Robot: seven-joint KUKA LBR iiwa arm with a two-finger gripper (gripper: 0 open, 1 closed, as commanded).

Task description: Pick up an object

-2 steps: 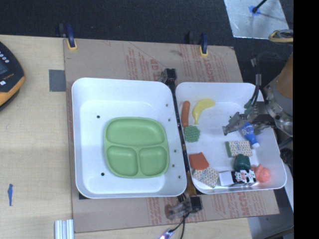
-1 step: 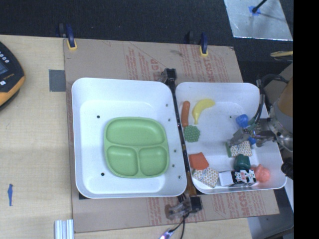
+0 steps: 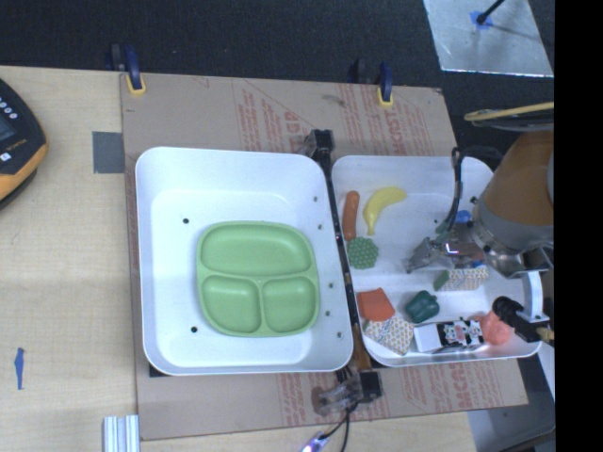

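The pincer [image 3: 429, 252] hangs low over the middle of the right bin [image 3: 415, 169], grasping nothing that I can make out; whether it is released or clenched I cannot tell. This looks like the approach step. Nearest candidates: green pepper [image 3: 422, 304] just below, broccoli [image 3: 362, 251] toward the left bin. Next it must settle over one and close.

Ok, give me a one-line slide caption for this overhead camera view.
Gripper hovering low in the right bin among toy food; green divided plate sits in the left bin.
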